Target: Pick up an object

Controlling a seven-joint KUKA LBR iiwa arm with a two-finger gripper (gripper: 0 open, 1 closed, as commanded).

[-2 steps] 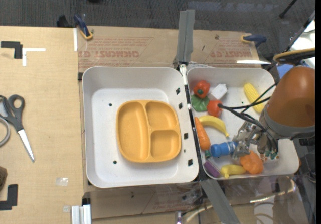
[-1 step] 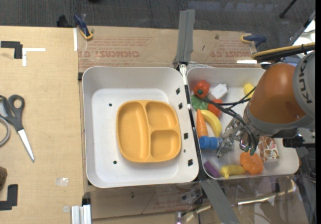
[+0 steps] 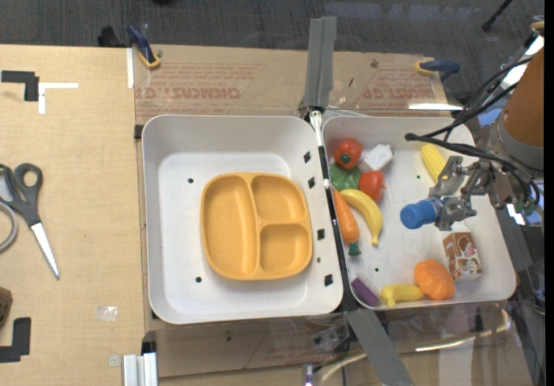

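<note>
The right bin (image 3: pixel 485 289) holds several toy foods. Among them are a blue cylinder (image 3: pixel 417 215), a yellow corn cob (image 3: pixel 430 163), a banana (image 3: pixel 363 209), a carrot (image 3: pixel 346 220), a tomato (image 3: pixel 348 153), an orange fruit (image 3: pixel 433 279) and a small brown carton (image 3: pixel 461 255). My gripper (image 3: pixel 446 196) hangs over the right half of this bin, between the corn cob and the blue cylinder. It looks open, with one finger near the corn and the other touching or just beside the cylinder's right end. Nothing sits between the fingers.
The left bin (image 3: pixel 164 202) holds an orange divided plate (image 3: pixel 257 226). A white block (image 3: pixel 377 156), a red piece (image 3: pixel 371 183), a small yellow piece (image 3: pixel 401 293) and a purple piece (image 3: pixel 364 292) also lie in the right bin. Scissors (image 3: pixel 33 211) lie on the bench at left.
</note>
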